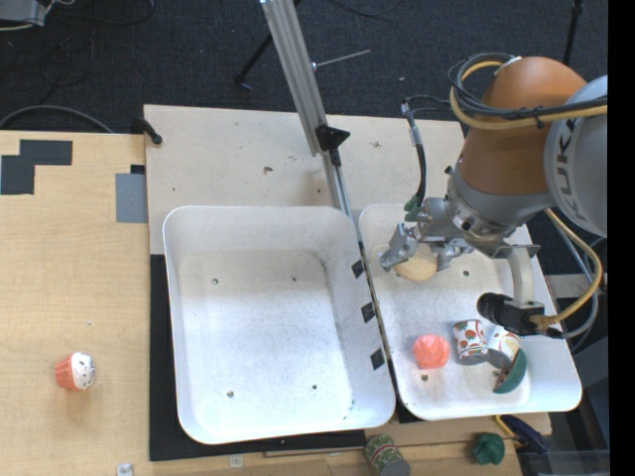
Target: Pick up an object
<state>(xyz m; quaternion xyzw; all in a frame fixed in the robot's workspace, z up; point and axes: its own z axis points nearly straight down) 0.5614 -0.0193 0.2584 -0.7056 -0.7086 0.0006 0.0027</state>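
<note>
Pale object (418,268) under end effector (425,248), seemingly between its fingers, right bin (556,390)

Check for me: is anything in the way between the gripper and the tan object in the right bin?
Nothing visible. The gripper sits directly over the tan object; the red ball and patterned cup lie well nearer the camera.

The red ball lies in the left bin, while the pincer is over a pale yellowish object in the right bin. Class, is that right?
Not quite. The camera view shows the red ball in the right bin, near its front, not in the left bin. The rest stands: the pincer is over the pale yellowish object in the right bin.
</note>
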